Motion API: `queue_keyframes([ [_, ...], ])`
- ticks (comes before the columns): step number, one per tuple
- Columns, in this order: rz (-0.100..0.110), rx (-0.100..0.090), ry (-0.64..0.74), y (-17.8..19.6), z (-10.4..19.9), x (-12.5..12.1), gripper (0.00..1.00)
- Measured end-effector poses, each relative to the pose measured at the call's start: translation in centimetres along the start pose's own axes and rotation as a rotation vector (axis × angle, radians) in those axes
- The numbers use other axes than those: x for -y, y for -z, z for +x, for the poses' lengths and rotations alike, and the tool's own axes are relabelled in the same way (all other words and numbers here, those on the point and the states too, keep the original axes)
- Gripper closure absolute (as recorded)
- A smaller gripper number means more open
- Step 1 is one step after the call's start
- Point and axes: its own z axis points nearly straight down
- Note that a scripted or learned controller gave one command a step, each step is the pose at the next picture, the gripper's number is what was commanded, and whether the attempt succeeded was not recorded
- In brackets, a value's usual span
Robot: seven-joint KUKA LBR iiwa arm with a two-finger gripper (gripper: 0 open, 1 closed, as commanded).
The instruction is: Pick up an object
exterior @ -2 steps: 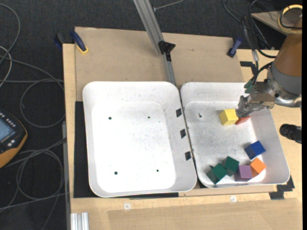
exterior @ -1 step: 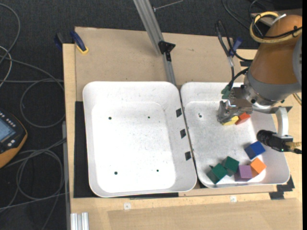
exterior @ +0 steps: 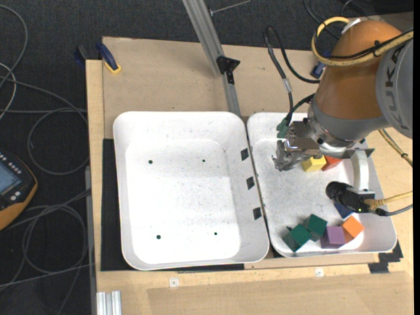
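Gripper (exterior: 284, 160) low over right bin (exterior: 289, 199); whether open or closed cannot be told from this angle. Yellow block (exterior: 314, 164) just right of gripper, apart from it; red block (exterior: 332, 163) further right, touching the yellow one. Well below gripper, toward the camera, a cluster: dark green block (exterior: 299, 237), second green block (exterior: 316, 224), purple block (exterior: 335, 235), orange block (exterior: 353, 226). Left bin (exterior: 177, 195) to gripper's left

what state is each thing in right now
gripper, low in the right bin beside the yellow block
yellow block, lying on the bin floor
red block, beside the yellow, partly hidden
green blocks, lying together at the near wall
purple block, lying between green and orange
orange block, lying beside the purple
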Motion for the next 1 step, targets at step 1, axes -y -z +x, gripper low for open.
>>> queue_keyframes([
  [1, -0.002, 0.001, 0.000, 0.16, 5.05, -0.19, 1.00],
])
